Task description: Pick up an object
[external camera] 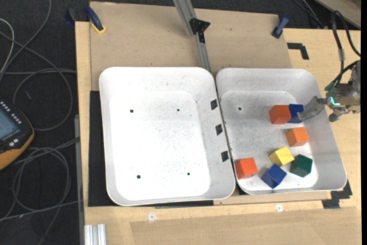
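The right bin [321, 89] holds several small blocks. A red-orange block [280, 114] and a blue block [296, 111] touch side by side near its middle. Below them lie an orange block [297, 136], a yellow block [281, 155], a green block [301, 165], a second blue block [274, 175] and an orange-red block [246, 167]. My gripper [321, 107] reaches in low over the bin's right rim, just right of the upper blue block. I see nothing held in it.
The left bin [155, 135] lies beside the right one, joined by black clips [218, 129]. A slanted metal pole [183, 3] rises behind the bins. Cables and a handheld pendant [11, 132] lie on the floor at the left.
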